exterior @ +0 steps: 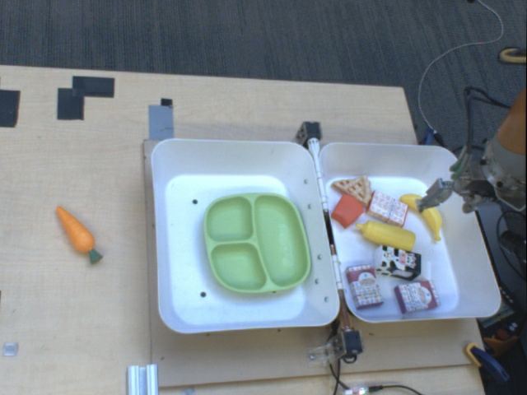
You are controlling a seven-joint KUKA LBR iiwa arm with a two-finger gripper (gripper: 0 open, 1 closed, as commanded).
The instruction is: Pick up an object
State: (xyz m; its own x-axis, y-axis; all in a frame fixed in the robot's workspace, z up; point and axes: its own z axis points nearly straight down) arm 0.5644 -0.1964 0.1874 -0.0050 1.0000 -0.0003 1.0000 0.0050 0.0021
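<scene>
The end effector hangs over the right bin, just beside the banana; whether it is clenched I cannot tell. Nothing looks lifted yet (an approach, I judge). Next it needs a straight descent onto one toy.

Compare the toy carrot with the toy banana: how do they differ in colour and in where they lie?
The carrot is orange with a small green tip; the banana is yellow. The carrot lies alone on the wooden bench, left of both bins; the banana lies in the right bin among other toy foods, close to the gripper. Both are small, elongated play foods lying flat.
</scene>
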